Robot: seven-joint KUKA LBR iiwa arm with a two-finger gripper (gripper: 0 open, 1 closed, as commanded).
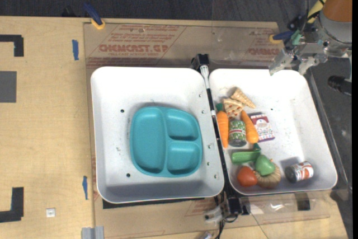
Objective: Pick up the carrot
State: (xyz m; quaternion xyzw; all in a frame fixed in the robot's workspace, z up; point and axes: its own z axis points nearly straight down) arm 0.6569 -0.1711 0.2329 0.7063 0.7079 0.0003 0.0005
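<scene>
Orange carrot (222,127) lies untouched against the right bin's (319,126) left wall, beside a small jar (237,132), while the pincer (293,63) hovers over that bin's far right corner, grip state unclear, so the whole pick remains.

Two bins are set side by side; a tray (166,141) lies in the left bin (106,120); in the right bin (291,103), a carrot (222,128) lies at the left wall, a jar (237,132) touching at its 3 o'clock, a can (299,171) placed at 4 o'clock; the gripper (293,61) is seen above the bin's 12 o'clock rim.
</scene>
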